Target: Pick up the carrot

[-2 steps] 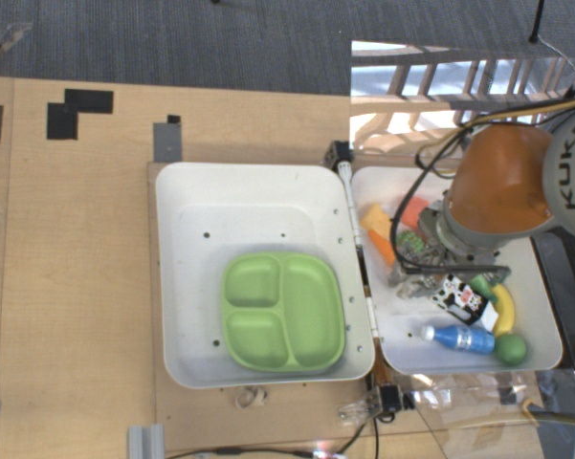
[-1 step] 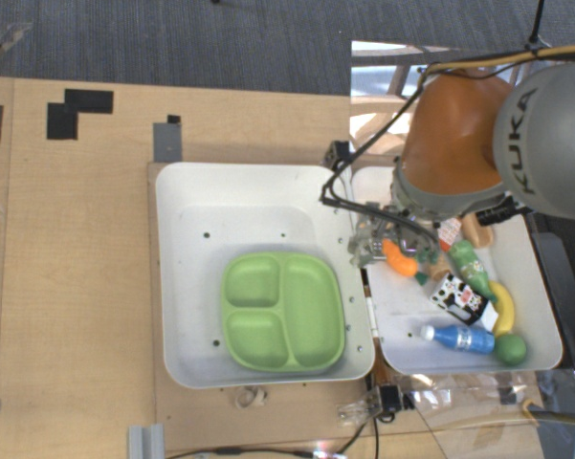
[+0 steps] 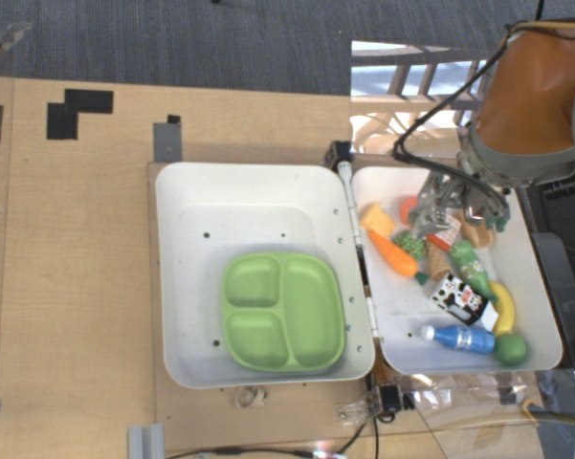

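Carrot (image 3: 392,253) in right bin (image 3: 545,304), just left of jaws; jaw state unclear.

The worktop (image 3: 77,285) is pale tan wood with black blocks near its far edge. Both bins (image 3: 187,352) are white. A light green divided plate (image 3: 282,311) lies in 1. Beside it, the other bin holds an orange carrot (image 3: 392,253), a yellow banana (image 3: 503,309), a blue bottle (image 3: 462,338), a green ball (image 3: 511,350) and a black-and-white patterned carton (image 3: 458,297).
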`<state>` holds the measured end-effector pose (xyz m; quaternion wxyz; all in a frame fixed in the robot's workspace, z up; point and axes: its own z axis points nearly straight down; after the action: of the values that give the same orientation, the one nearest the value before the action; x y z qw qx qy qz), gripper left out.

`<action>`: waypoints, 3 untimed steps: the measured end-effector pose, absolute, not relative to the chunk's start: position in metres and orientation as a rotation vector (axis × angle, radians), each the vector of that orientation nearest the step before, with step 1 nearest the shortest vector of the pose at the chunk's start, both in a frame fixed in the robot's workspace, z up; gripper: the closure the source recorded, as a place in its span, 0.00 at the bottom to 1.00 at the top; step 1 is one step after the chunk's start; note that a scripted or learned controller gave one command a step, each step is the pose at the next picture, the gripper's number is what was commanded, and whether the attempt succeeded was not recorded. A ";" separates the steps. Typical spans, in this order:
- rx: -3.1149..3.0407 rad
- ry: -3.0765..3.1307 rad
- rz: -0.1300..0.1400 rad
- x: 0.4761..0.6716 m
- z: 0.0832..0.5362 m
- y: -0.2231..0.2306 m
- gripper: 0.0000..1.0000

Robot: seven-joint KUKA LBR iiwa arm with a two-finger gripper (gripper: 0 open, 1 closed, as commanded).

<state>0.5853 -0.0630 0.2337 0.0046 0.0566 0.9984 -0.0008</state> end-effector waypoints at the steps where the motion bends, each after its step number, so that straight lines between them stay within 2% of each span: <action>1: 0.169 3.131 0.001 0.585 0.232 -0.060 0.00; 2: -0.037 3.140 0.003 0.588 0.181 -0.027 0.00; 3: 0.061 3.139 0.000 0.516 0.183 -0.050 0.00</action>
<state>0.5160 -0.0496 0.1829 0.0012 0.0195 0.9998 0.0000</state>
